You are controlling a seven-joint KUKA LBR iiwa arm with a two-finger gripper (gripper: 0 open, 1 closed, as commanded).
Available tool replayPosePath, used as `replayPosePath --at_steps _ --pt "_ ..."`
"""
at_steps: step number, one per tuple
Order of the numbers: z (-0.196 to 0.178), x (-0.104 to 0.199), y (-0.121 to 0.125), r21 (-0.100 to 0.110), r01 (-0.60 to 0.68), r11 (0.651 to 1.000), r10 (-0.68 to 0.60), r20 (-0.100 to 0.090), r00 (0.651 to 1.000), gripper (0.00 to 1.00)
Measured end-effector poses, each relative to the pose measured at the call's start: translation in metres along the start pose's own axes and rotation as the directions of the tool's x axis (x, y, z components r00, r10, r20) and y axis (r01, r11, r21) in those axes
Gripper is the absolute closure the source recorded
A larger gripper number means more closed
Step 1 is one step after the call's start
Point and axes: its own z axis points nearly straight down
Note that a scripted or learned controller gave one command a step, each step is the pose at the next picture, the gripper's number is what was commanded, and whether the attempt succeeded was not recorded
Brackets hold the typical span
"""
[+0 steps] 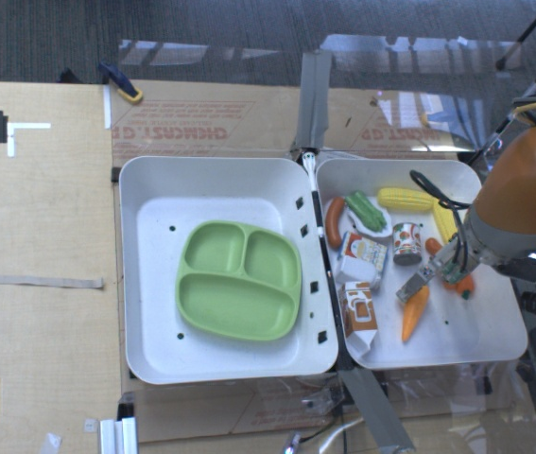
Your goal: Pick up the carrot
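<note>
Two shallow white bins side by side on a bench, seen from above at a slant. Nearest in the right bin (494,350): a carrot (413,314), orange, lying flat on the bin floor, thin end toward the near rim. Just left of the carrot, a small brown snack packet (360,308). Directly at the carrot's thick far end, the gripper (423,283) of a grey arm with an orange band, low over the bin, perhaps touching the carrot. Spread or closed: cannot tell, too blurred. Just right of the carrot, a small orange-red piece (462,286) under the arm. Beyond the carrot, a small can (406,242) and a white packet (366,251). Farther beyond, an ear of corn (406,199), a green vegetable (366,211) and a red sausage (334,221). Well left of the carrot, in the left bin (128,253), a green divided plate (241,280).
</note>
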Motion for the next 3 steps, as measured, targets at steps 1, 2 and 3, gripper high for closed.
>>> replayPosePath --at_steps 1,2,3 --pt "0.0 0.063 -0.018 -0.001 0.052 0.999 -0.052 -0.002 0.999 0.0" --pt "-0.012 0.059 -0.014 -0.007 0.055 0.998 -0.055 0.007 0.998 1.0" --pt "-0.1 0.1 0.037 -0.001 -0.213 0.977 0.213 0.0 0.977 1.0"
